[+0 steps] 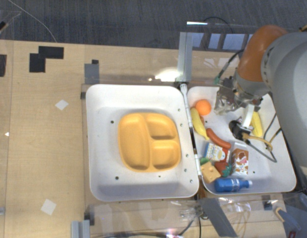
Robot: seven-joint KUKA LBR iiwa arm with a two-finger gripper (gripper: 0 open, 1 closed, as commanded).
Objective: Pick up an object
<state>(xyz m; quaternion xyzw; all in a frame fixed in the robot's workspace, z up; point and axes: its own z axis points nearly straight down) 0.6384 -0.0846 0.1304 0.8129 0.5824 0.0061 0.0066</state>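
Yellow plastic fills the middle of the left bin (pixel 101 133): a divided tray (pixel 148 141) with three compartments lies flat on the white floor. The right bin (pixel 282 175) holds a clutter of toy food. An orange ball (pixel 203 107) sits near the rear left corner, with a banana (pixel 196 123) just beside it along the left wall. A red sausage (pixel 219 139) lies at a slant toward the centre. Nearer the front are a small colourful carton (pixel 213 153), a brown-and-white packet (pixel 240 162), a tan cracker-like piece (pixel 210 172) and a blue bottle (pixel 232 184) lying on its side against the front wall. A corn cob (pixel 256 124) rests at the rear right.

The grey arm with its orange band (pixel 255 51) reaches over the right bin, and the pincer (pixel 227 104) hangs low over the rear of that bin, just right of the orange ball and left of the corn cob. I cannot tell how the pincer stands, and nothing is visibly held in it. Both bins sit on the pale wooden desk (pixel 39 148).
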